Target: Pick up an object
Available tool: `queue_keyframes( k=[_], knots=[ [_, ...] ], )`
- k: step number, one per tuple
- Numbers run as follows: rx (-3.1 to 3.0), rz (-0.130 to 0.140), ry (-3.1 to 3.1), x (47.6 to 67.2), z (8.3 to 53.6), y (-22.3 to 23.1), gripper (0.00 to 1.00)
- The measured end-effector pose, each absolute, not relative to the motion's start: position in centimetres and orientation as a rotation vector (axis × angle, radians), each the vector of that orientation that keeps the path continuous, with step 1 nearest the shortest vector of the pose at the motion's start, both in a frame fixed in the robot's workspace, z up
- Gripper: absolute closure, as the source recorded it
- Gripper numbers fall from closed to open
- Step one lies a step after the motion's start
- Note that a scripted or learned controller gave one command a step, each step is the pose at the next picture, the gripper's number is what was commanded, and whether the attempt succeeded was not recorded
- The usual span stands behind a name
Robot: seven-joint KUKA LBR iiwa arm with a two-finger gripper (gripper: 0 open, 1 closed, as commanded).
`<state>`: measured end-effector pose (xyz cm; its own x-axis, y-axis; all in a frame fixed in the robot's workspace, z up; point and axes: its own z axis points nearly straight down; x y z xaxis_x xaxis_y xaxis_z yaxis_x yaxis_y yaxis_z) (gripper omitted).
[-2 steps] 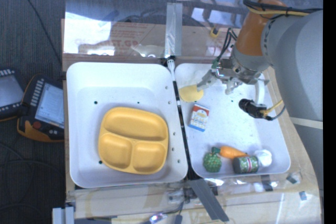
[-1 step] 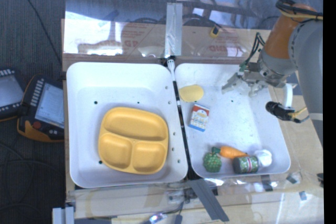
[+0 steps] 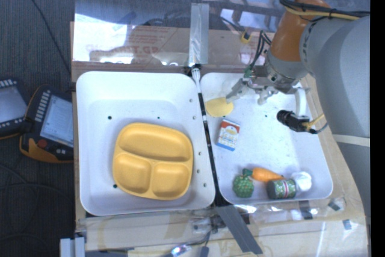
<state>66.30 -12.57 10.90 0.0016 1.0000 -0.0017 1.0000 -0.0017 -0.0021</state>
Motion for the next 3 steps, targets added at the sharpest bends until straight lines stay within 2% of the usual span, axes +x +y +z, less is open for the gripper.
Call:
queue_keyframes(
  k=[1,2,3],
  knots=[
    [-2.352,-0.005,-2.094,64.4,8.9,-19.7,0.00],
    [-2.352,-0.005,-2.099,64.6,10.0,-19.7,1.00],
    [-2.261,0.004,-2.183,62.2,18.7,-21.4,1.00]
  ],
)
